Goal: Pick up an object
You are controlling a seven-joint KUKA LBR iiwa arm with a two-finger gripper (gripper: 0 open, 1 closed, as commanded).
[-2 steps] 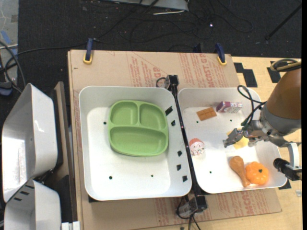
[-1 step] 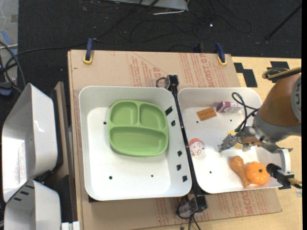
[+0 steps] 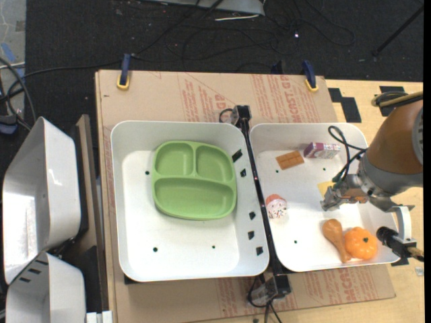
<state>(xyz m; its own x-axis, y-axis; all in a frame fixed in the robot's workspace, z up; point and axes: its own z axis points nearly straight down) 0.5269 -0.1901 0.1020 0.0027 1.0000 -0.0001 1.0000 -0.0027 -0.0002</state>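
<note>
We see the claw [image 3: 335, 200] reaching down into the right bin [image 3: 306, 134], low over its white floor near the right wall; from this slant we cannot tell whether it is released, clenched, or grasping anything. Above it, the grey arm [image 3: 387, 173] with its orange band [image 3: 399, 140] comes in over that wall. Just below the claw lies a tan, drumstick-shaped toy [image 3: 335, 235], and touching that toy's lower right side sits a small orange pumpkin-like toy [image 3: 361, 243], close to the bin's front right corner. Left of the claw, near the wall between the bins, rests a small pink-and-white round object [image 3: 275, 206]. Farther back lie a flat orange-brown card [image 3: 290, 160] and, to its right, a small purple-and-white carton [image 3: 321, 150] on its side. A yellow scrap [image 3: 328, 187] shows just above the claw. Across the dividing wall, the left bin [image 3: 131, 200] carries a green three-compartment plate [image 3: 194, 180], lying flat toward its back right. Both bins sit on a cardboard sheet [image 3: 202, 89].
</note>
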